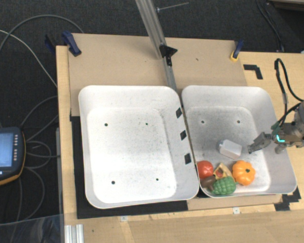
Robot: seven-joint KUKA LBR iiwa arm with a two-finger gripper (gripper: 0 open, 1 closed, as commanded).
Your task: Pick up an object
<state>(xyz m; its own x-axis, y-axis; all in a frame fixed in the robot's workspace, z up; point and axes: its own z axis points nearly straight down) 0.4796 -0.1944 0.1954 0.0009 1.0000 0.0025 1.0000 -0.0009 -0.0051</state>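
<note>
My jaws hang over the right side of the right bin (273, 110), reaching in from the edge of the view; whether they are spread or pressed together I cannot tell, since what shows is a dark tip pointing down-left and a small teal light behind it. Nothing shows between them. Just beside that tip, toward the bin's middle, lies a small pale grey block (230, 148), flat on the bin floor and apart from me. Nearer the front rim sits an orange pumpkin (243, 172). To its left a green bumpy piece (224, 186) rests against the front wall, with a tan wedge (222, 171) just above it and a red tomato (205, 169) beside that, close to the wall shared with the other bin. The left bin (91, 97) stands alongside, touching the right one. Both sit on the brown tabletop (121, 59). A handheld screen (5, 155) lies on the dark floor well to the left.
</note>
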